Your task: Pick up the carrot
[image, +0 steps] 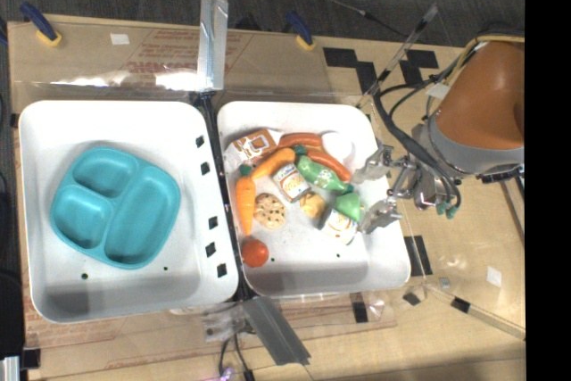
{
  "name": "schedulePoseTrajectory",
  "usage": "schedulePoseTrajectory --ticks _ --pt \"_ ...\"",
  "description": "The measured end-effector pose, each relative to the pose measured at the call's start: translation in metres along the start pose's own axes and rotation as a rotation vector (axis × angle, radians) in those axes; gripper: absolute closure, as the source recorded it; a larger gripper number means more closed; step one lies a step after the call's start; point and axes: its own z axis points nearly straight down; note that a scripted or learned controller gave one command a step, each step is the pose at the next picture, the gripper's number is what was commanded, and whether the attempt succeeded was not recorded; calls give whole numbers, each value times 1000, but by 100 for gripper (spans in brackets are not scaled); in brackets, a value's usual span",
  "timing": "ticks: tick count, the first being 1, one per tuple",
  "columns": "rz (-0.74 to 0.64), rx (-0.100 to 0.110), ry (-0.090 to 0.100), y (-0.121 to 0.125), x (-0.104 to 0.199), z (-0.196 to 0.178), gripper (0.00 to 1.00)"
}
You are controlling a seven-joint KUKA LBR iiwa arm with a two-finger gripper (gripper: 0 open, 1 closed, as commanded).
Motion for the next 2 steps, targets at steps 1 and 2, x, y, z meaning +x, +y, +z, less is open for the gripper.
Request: schedulePoseTrajectory --ticks 1,2 --pt "225 -2 9 15 30 94 0" --pt "215 -1 5 17 28 83 100"
